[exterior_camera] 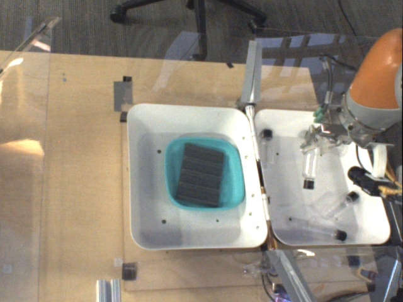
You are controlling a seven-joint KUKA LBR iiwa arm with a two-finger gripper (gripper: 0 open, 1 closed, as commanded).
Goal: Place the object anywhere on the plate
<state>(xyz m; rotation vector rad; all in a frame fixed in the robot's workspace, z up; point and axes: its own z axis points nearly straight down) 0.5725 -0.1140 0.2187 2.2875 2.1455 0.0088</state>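
A dark grey ribbed block (201,174) lies flat on the teal plate (235,180) in the middle of the left bin (141,175). It sits inside the plate's rim, turned slightly off square. My gripper (329,190) hangs over the right bin (286,168), well to the right of the plate. It is open, its clear black-tipped fingers (308,168) spread apart with nothing between them. The orange-banded wrist (378,74) comes in from the right edge.
A raised divider (258,168) separates the two bins. The bench (63,168) lies around them, with a metal post (252,71) behind the divider and an office chair base (195,5) on the floor beyond.
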